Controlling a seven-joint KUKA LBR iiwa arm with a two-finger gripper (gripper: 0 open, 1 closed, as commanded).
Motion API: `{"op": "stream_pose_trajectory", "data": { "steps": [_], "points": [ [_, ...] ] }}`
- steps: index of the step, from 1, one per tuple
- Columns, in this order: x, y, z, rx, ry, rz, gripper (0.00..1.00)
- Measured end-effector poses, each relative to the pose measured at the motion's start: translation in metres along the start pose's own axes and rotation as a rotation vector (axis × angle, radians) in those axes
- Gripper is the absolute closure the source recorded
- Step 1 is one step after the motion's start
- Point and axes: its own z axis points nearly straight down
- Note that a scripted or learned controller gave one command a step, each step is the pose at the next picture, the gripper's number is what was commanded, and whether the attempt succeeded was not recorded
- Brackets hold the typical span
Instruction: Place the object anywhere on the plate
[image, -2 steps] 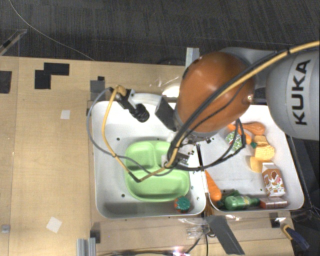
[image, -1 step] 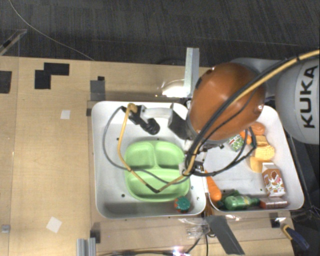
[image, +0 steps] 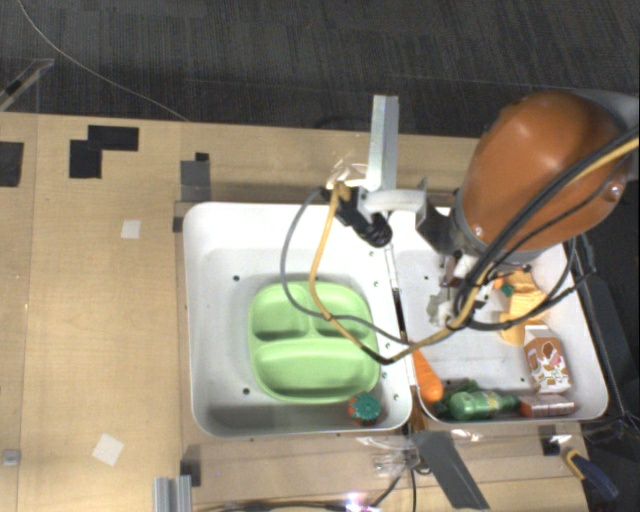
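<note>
Pincer (image: 450, 295): hangs low over the right bin (image: 590, 345), close to the bin's left wall, largely hidden by the arm's orange band (image: 545, 165); I cannot tell how far open it is or whether it has hold of anything.
Plate (image: 310, 345): green, 3 compartments, in the left bin (image: 215, 320), to the view's left of the pincer and a little nearer the camera; no item rests on it.
Object: the task names none. The candidates I judge likeliest are in the pincer's own bin: the carrot (image: 428, 375) just below-left of it, the green bottle (image: 480, 404) below it, the small carton (image: 545, 362) below-right.
Another candidate: a small green-and-orange piece (image: 365, 407) in the left bin, below-left of the pincer, right at the plate's near corner (off the plate, so it does not count as placed).
Step in hand: probably securing 1 item in the right bin.
How to do it well: come straight down on 1 item standing apart from its neighbours, confirm the hold, lift above the shared bin walls, then travel left.
Release: low, over the plate's large compartment, away from the rim.
Watch: the yellow cable (image: 322, 250) and black cable (image: 292, 255) loop over the plate and could snag or nudge a dropped item.
</note>
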Motion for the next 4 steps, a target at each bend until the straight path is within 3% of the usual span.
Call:
{"op": "stream_pose_trajectory", "data": {
  "steps": [1,2,3,4],
  "points": [
    [0.006,0.047,0.037,0.001,-0.007,-0.003,1.00],
    [0.006,0.069,0.099,0.001,-0.010,0.018,1.00],
    [0.027,0.140,0.197,-0.002,0.007,0.114,1.00],
    [0.031,0.135,0.197,-0.001,0.011,0.568,1.00]
  ]
}}
